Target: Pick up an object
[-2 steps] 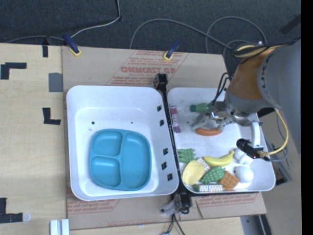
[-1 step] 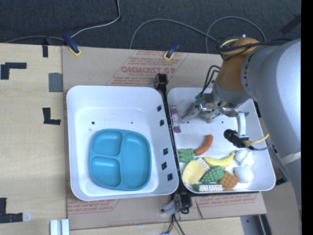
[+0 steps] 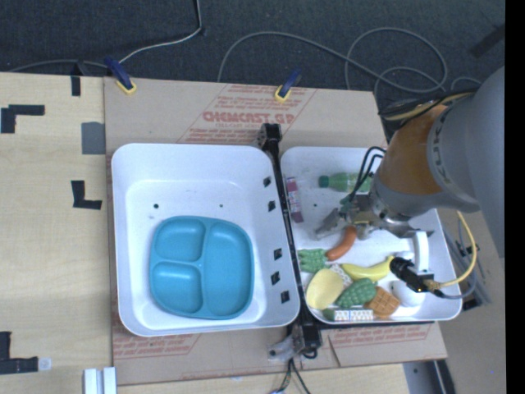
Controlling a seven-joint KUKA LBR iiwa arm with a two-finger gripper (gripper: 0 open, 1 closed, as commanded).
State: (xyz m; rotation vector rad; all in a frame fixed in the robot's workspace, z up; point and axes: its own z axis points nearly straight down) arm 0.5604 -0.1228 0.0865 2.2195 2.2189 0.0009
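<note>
Nearest the camera edge of the right bin (image 3: 447,309), toy food is crowding together: a waffle piece (image 3: 383,304), a green ridged piece (image 3: 356,294), a pale yellow wedge (image 3: 323,287), a banana (image 3: 367,270), a leafy green piece (image 3: 312,260).

Just above that cluster, the orange carrot (image 3: 342,242) is lying tilted, its upper end right at the hand (image 3: 335,222). I am treating the carrot as the target.

To do this step well, I am wanting the fingers straddling the carrot across its narrow width, clear of the banana beside it, then closing before any lift.

The hand is looking partly spread, dark fingers (image 3: 327,225) pointing left, low over the bin floor. I cannot tell if the carrot is actually pinched or merely touching; calling it unheld.

Farther back, a green bottle (image 3: 338,181) and a purple stick (image 3: 293,199) are lying. The left bin (image 3: 131,171) is carrying a blue divided plate (image 3: 202,266).
</note>
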